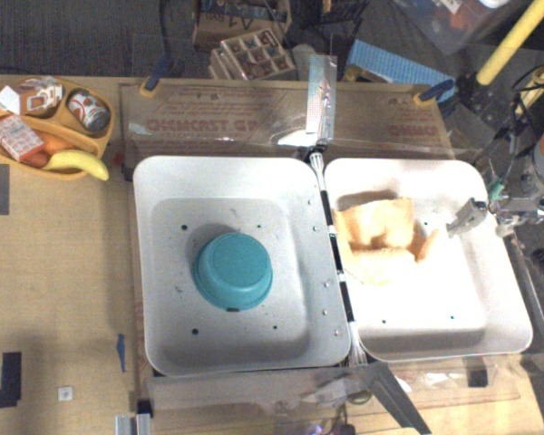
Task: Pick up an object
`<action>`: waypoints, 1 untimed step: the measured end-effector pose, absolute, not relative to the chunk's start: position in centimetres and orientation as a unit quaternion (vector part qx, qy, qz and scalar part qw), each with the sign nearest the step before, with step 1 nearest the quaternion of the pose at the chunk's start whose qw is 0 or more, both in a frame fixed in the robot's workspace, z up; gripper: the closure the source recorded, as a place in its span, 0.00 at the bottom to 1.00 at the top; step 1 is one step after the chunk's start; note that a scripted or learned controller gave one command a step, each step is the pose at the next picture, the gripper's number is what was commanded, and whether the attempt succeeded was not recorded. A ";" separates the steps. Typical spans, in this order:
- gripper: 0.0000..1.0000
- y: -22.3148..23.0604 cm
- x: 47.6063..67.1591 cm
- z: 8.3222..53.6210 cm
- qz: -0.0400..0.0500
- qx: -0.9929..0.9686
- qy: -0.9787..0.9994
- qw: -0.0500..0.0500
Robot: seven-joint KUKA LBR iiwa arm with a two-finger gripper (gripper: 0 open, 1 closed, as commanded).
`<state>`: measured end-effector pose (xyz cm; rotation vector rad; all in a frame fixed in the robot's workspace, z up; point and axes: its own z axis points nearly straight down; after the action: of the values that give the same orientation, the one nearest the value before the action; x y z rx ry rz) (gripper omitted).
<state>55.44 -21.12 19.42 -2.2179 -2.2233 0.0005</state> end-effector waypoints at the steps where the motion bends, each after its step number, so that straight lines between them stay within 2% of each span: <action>1: 0.00 -16.6 57.5 9.1 -0.002 -0.646 -0.763 -0.005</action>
<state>57.48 -16.64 9.08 -2.0361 -2.4057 -0.0074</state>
